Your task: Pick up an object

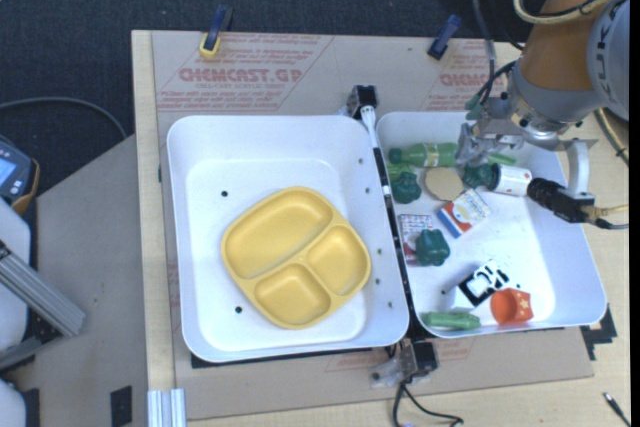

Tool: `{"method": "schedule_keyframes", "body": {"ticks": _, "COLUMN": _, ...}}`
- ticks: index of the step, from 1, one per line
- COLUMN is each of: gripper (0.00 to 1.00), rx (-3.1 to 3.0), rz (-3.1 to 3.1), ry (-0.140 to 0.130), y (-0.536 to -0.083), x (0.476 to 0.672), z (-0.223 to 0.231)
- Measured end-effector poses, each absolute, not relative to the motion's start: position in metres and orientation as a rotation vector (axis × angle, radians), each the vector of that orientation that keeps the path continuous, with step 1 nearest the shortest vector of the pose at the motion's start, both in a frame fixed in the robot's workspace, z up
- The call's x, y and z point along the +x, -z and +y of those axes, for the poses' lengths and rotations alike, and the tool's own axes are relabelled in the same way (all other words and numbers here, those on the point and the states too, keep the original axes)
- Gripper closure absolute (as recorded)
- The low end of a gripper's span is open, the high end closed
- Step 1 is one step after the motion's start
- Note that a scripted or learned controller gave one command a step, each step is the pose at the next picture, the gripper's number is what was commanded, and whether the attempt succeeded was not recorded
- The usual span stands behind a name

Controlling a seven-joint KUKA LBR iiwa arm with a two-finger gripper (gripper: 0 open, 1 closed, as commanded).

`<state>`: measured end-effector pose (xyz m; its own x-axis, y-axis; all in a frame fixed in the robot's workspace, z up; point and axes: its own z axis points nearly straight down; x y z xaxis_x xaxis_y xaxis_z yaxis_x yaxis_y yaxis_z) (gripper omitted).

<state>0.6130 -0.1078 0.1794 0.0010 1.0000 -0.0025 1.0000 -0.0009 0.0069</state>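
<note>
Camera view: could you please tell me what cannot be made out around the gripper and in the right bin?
- Gripper: too small and cluttered to tell whether its fingers are open or shut, or whether they touch anything.
- Green bottle: its right end is hidden behind the gripper.
- Tan disc: partly covered by the gripper and the white-capped item.
- Card: its print is too small to read.
- Arm: cut off by the right edge.

The yellow divided tray looks like smooth, slightly glossy plastic. Both white bins look like smooth plastic with a soft sheen. The desk has a matt, paper-like brown sheet with red print.
</note>
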Motion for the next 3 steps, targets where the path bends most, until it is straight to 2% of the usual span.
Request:
{"method": "schedule_keyframes", "body": {"ticks": 1, "gripper": 1.0, "rx": 2.215, "rz": 2.217, "ry": -0.007, "y": -0.229, "x": 0.615, "z": -0.108}}
{"method": "schedule_keyframes", "body": {"ticks": 2, "gripper": 1.0, "rx": 2.221, "rz": 2.227, "ry": 0.002, "y": -0.235, "x": 0.578, "z": -0.074}}
{"method": "schedule_keyframes", "body": {"ticks": 3, "gripper": 1.0, "rx": 2.226, "rz": 2.224, "ry": 0.004, "y": -0.226, "x": 0.533, "z": -0.061}}
